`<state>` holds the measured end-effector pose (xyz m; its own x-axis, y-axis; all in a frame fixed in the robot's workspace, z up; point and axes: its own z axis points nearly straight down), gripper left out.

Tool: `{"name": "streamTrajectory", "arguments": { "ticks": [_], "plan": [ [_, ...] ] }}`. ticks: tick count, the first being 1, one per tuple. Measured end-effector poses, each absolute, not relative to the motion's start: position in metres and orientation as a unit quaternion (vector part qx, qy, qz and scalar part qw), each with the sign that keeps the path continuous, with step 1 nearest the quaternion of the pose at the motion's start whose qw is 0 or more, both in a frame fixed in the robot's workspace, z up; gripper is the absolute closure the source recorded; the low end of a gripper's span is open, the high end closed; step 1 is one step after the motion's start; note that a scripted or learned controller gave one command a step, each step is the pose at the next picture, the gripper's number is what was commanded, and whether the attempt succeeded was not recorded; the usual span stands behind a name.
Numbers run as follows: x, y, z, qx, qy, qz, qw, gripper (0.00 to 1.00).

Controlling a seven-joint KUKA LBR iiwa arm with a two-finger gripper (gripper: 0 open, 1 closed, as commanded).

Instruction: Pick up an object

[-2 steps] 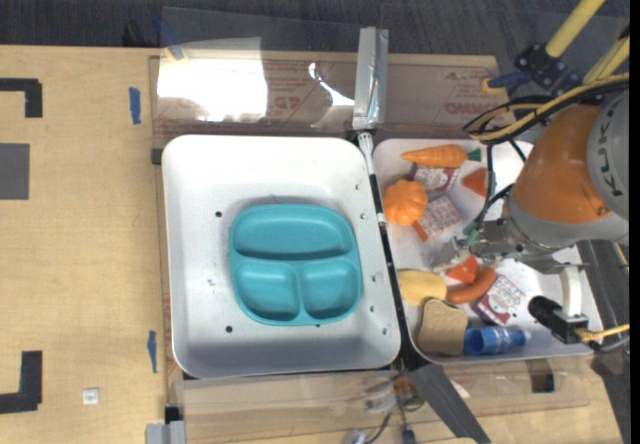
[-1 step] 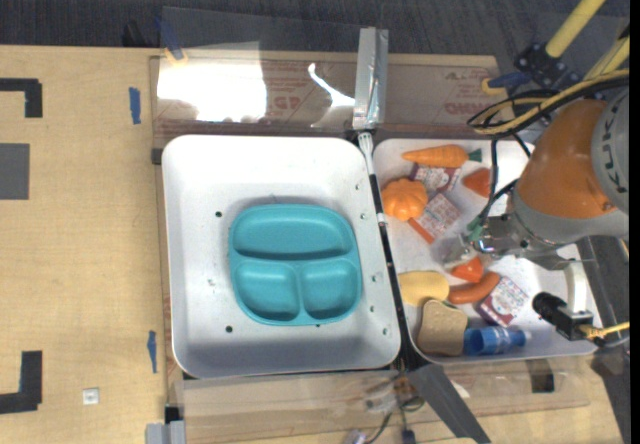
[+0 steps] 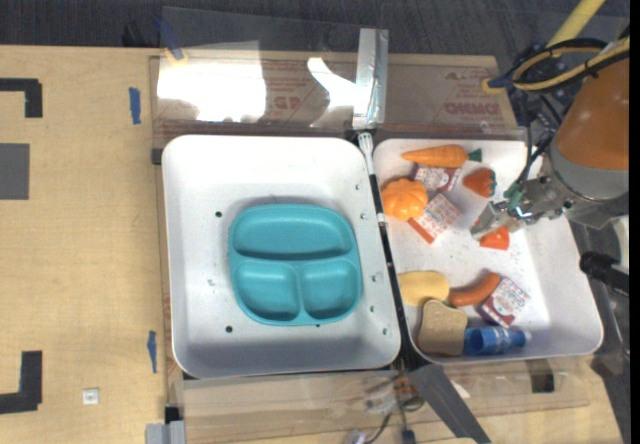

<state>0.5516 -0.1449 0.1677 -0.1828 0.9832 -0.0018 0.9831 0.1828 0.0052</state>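
Progress is judged to be small: nothing is seen lifted, and every object lies on the floor of the right bin point(image 3: 560, 327). The gripper point(image 3: 497, 220) is lowered into this bin, just above a small red piece point(image 3: 496, 240), and whether it is apart or together cannot be told (its tip is too small and dark). The grasp and the lift are judged to remain. In the right bin are counted one carrot point(image 3: 437, 156), one orange fruit point(image 3: 404, 199), two printed packets point(image 3: 436, 216), one sausage point(image 3: 473, 288), one yellow piece point(image 3: 423, 285), one bread slice point(image 3: 441, 326) and one blue bottle point(image 3: 494, 339). In the left bin point(image 3: 200, 232) one teal divided tray point(image 3: 294, 264) is counted.
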Motion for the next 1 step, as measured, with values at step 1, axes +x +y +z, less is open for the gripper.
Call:
{"name": "streamTrajectory", "arguments": {
  "ticks": [1],
  "plan": [
    [0.5837, -0.0698, 0.2167, 0.611, 0.792, 0.0028, 0.002, 1.00]
  ]
}}
